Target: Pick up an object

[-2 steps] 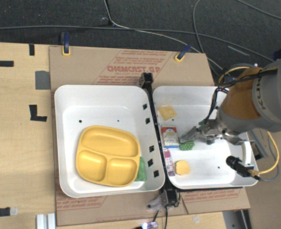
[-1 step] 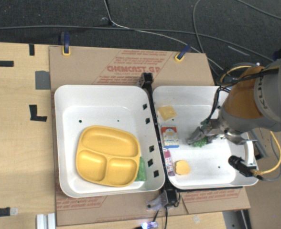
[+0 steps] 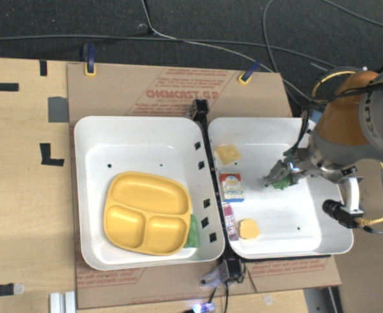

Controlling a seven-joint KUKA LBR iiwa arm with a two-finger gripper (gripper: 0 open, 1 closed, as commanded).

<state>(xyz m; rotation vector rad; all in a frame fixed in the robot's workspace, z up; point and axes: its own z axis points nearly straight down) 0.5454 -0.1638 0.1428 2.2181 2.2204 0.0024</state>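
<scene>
My gripper (image 3: 279, 176) is low over the middle of the right bin (image 3: 309, 240), reaching in from the right. A small green object (image 3: 282, 183) sits right at its tip, partly covered by it. Further left in this bin lie a pale yellow chunk (image 3: 228, 153), a red and white packet (image 3: 231, 187), a thin purple tube (image 3: 229, 221) and a round yellow piece (image 3: 248, 229). The left bin (image 3: 94, 142) holds a yellow divided plate (image 3: 147, 212) with a green item (image 3: 193, 232) wedged at its right edge.
The black divider clip (image 3: 200, 113) marks where the two bins meet. The arm's orange band (image 3: 348, 119) and grey wrist hang over the right bin's right side. Cables run across the dark floor behind the cardboard sheet (image 3: 178, 90).
</scene>
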